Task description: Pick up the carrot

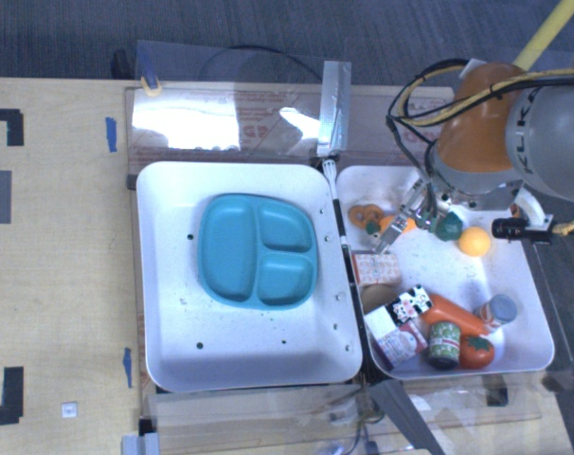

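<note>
Starting from the bench [50, 254], it carries two white bins side by side: the left bin [164, 330] holds a blue divided plate [259, 251] at its middle, and the right bin [533, 282] holds all the clutter. The arm [495, 131] reaches over the right bin's far edge, its gripper [393, 232] down near the bin's far left corner, fingers slightly parted with a small orange piece [403, 224] at the finger tips; whether that piece is gripped or merely lying against them cannot be told. The carrot [457, 313] lies well apart from the gripper, toward the bin's near edge, slanted, touching a small green can [444, 342] and a red tomato-like piece [476, 350], with a black-and-white packet [410, 306] just beside its left end. An orange ball [474, 243] rests near the bin's middle, beside a teal piece [449, 225]. As a judgement, nothing of the task is done: the carrot sits untouched, and the reach across, the closing and the lift all remain.
</note>
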